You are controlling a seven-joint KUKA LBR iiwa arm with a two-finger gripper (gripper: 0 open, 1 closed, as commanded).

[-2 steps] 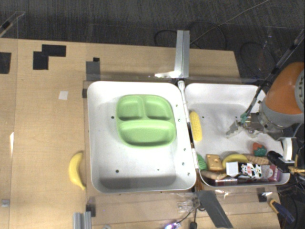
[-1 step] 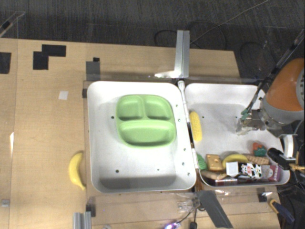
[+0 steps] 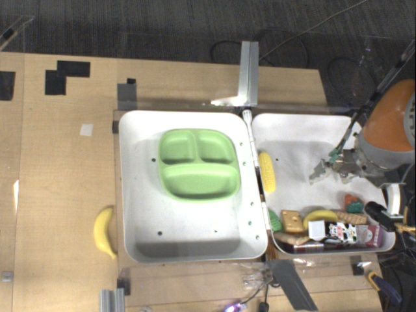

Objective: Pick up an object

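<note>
My gripper (image 3: 320, 170) hangs over the bare middle of the right bin (image 3: 296, 135), with the arm's orange band (image 3: 390, 119) behind it at the right edge. A yellow corn cob (image 3: 266, 171) lies along that bin's left wall, well left of the gripper. Several objects crowd the bin's front edge below the gripper: a yellow banana (image 3: 320, 216), a tan cracker (image 3: 293, 221), a printed box (image 3: 340, 231) and a red and green piece (image 3: 353, 205). I see nothing held at the gripper.
The left bin (image 3: 136, 194) holds a green divided plate (image 3: 197, 162). A second banana (image 3: 104, 231) lies on the wooden bench outside the left bin. A metal post (image 3: 249, 73) stands behind the divider between the bins.
</note>
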